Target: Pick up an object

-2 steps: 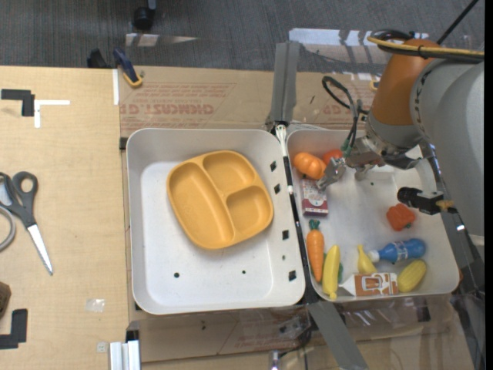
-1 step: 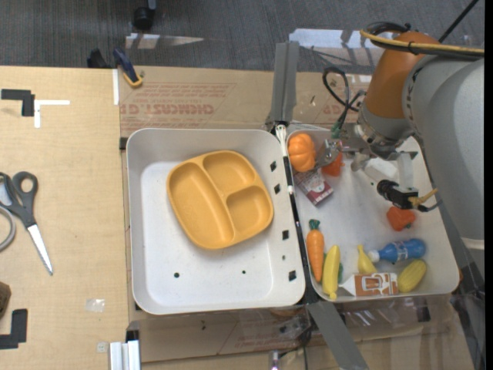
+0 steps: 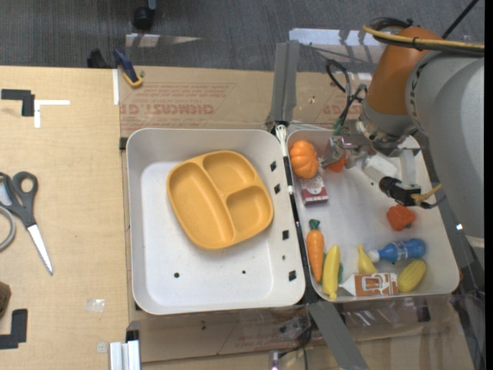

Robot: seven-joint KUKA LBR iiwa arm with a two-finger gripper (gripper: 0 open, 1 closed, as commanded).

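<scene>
Claw (image 3: 339, 151) low in right bin, just beside pumpkin (image 3: 303, 159) (apart).

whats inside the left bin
The left bin holds a yellow divided plate, lying flat with nothing in its three compartments. The bin floor under the plate is covered, so anything beneath it cannot be seen.

Matt yellow plastic tray (image 3: 219, 199); smooth white plastic bins (image 3: 150, 268); wood bench (image 3: 58, 245).

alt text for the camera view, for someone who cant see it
A grey robot arm reaches from the right, its gripper low in the right bin beside a toy pumpkin, with a carrot and other toy foods nearby. The left bin holds a yellow divided plate.
</scene>
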